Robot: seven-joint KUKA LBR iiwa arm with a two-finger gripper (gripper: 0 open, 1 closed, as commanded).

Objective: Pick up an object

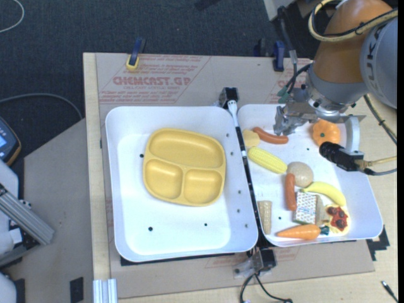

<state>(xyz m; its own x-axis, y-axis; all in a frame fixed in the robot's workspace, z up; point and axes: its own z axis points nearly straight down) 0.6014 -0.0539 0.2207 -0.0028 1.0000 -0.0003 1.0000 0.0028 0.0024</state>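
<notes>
Plainly, a red sausage point(271, 136) is seen at the back left of the right bin point(372, 202), its long axis running left to right with a slight downward tilt toward the right. The gripper point(284, 122) is poised just above the sausage's right end; whether anything is gripped, or how far apart the fingers stand, cannot be told. A corn cob point(267, 160) is set just in front of the sausage, and an orange point(326, 132) well to its right. Left of the sausage, a yellow divided plate point(184, 166) is held in the left bin point(123, 188), with bare white floor around it. "CHEMCAST GP" is printed in red on the brown board point(158, 81) behind.
</notes>
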